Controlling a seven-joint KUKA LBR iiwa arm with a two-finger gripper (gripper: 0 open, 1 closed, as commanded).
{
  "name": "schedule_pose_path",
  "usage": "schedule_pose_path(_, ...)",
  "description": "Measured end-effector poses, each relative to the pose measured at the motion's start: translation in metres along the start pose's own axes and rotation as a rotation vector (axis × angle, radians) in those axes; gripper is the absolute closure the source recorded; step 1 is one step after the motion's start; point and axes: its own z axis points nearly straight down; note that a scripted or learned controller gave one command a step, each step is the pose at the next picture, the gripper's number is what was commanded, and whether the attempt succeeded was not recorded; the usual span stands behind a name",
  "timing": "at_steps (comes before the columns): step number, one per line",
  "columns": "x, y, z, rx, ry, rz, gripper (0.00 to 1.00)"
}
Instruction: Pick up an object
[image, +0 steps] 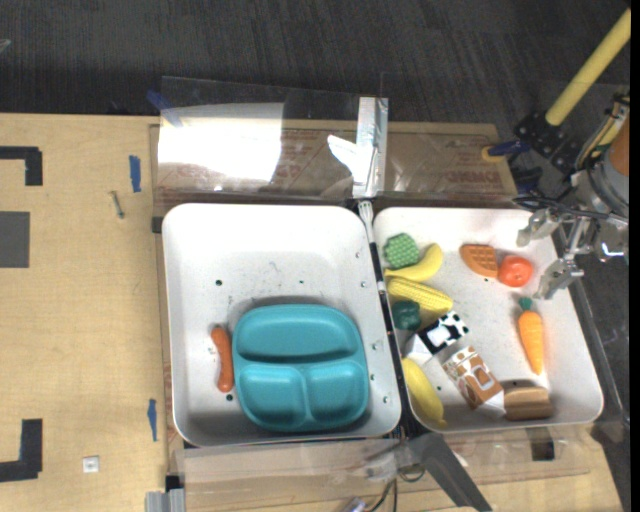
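Though near gripper, tomato apart

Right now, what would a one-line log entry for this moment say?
arm: at right bin's far right edge | end effector: above bin, nothing held | nearest: tomato, carrot | left bin: teal tray, sausage

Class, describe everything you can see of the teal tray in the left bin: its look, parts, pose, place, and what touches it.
The teal tray looks like smooth moulded plastic with rounded corners. It has three compartments: one long one across the far side and two smaller ones nearer the camera. It lies flat, open side up, in the near half of the left bin, its near edge close to the bin's front wall. An orange-red sausage-shaped toy lies along its left edge, about touching it.
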Motion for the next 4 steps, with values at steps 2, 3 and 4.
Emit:
schedule_pose_path(2,0.064,-0.001,0.111,0.000,0.000,0.129,0.00)
schedule_pose_path(3,0.061,0.000,0.099,0.002,-0.005,0.126,1.00)
schedule_pose_path(4,0.061,0.000,0.100,0.001,-0.004,0.126,0.00)
